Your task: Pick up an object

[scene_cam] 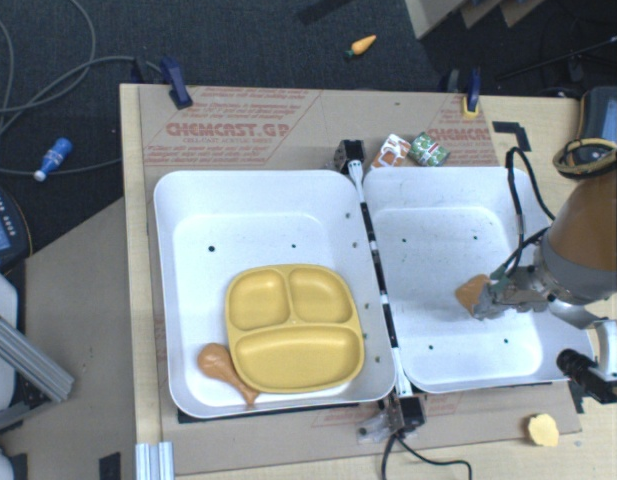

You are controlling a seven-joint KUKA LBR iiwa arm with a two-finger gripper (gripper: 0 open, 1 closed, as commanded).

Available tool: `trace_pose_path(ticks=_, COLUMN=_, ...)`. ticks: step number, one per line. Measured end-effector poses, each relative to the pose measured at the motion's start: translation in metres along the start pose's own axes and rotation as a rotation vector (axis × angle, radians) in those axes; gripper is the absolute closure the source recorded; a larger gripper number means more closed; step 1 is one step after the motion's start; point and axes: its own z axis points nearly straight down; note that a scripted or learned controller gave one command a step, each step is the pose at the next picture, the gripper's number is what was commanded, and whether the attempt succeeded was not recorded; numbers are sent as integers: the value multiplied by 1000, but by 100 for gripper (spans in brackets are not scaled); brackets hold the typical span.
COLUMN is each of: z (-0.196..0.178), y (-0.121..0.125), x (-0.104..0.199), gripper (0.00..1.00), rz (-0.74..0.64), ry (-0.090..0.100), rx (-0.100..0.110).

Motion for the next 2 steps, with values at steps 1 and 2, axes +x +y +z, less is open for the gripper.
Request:
trace_pose_path(ticks=1, z=2, y=2, x=-1, gripper=0, rz=-1, ry=-1, rx=-1)
trace_pose_path(ticks=2, z=48, y=50, x=-40, gripper=0, rz=-3, ry=-5, rx=-6)
